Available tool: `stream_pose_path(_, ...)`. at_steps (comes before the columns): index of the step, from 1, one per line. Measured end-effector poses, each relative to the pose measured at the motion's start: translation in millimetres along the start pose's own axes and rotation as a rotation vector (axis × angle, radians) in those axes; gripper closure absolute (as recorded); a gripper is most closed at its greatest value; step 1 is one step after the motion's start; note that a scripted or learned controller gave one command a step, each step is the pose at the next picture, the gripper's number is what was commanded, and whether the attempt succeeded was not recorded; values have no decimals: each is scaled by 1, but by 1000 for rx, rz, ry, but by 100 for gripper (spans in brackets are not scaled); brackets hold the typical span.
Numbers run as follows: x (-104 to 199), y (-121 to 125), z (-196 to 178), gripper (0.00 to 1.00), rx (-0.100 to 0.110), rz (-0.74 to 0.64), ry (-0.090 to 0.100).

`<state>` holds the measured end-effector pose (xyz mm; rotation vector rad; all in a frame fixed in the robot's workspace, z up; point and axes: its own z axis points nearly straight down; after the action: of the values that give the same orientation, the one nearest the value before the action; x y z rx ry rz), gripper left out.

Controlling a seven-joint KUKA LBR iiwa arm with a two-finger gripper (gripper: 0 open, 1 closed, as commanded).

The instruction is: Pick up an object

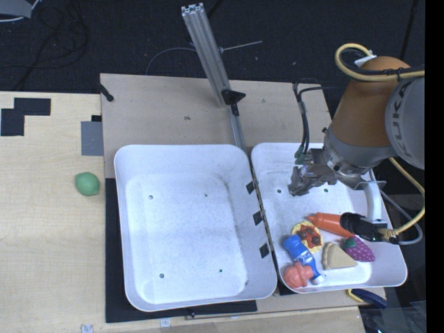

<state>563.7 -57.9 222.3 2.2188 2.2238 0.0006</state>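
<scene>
My gripper hangs over the upper middle of the right bin, above bare floor, with nothing seen between its fingers. The toys are heaped at the bin's near end, below the gripper: an orange carrot, a yellow and red piece, a blue figure, a salmon-pink lump, a tan wedge and a purple grape bunch.
The left bin lies beside the right one, with black clips along the shared wall. A green ball rests on the bench left of the bins. An aluminium bar slants up behind them.
</scene>
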Motion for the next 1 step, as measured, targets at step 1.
stream_pose_path(1,60,-6,5,100,1,-2,1)
